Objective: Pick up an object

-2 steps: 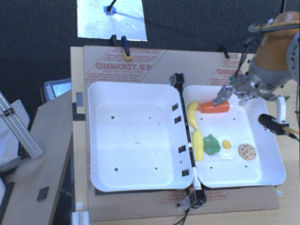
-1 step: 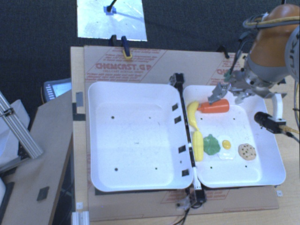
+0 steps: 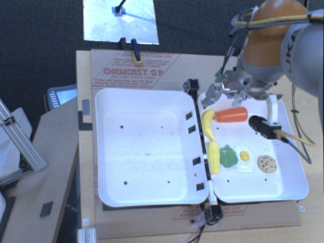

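Taking the toy carrot [image 3: 231,116] as the landmark in the right bin [image 3: 291,189]: just to its left a yellow banana [image 3: 208,123] stands on end along the divider, with a yellow corn cob [image 3: 214,157] further toward the front edge, then broccoli [image 3: 228,156], a fried egg [image 3: 244,156] and a cookie [image 3: 267,163] in front of the carrot. The carrot lies with its long axis running left to right, directly beneath and slightly forward of the gripper [image 3: 223,96]. Whether the jaws stand apart or together cannot be told from this slant.
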You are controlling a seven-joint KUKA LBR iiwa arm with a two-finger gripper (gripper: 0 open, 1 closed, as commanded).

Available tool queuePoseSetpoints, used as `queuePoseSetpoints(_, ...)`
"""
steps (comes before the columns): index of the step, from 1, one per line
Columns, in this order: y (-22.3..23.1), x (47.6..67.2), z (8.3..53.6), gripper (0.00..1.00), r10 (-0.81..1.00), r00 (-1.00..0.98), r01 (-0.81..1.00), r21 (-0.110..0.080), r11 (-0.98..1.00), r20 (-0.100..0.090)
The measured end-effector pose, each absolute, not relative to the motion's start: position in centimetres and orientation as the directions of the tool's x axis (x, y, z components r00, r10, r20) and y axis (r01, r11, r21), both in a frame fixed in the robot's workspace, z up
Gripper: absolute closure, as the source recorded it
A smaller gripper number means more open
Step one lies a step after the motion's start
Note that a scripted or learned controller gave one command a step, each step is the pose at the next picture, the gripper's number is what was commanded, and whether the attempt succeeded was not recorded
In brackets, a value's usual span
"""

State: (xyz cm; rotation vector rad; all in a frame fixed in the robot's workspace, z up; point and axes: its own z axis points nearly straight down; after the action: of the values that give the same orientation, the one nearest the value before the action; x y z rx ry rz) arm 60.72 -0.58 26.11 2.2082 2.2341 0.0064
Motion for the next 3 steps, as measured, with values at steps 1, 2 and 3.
queuePoseSetpoints(1,-1.0,60.7,27.2,1.0,1.0,-0.008,1.0,0.005,0.008,0.001)
queuePoseSetpoints(2,4.4,55.2,33.6,1.0,1.0,-0.01,1.0,0.005,0.01,0.003)
queuePoseSetpoints(3,9.3,50.1,38.3,1.0,1.0,-0.011,1.0,0.005,0.011,0.004)
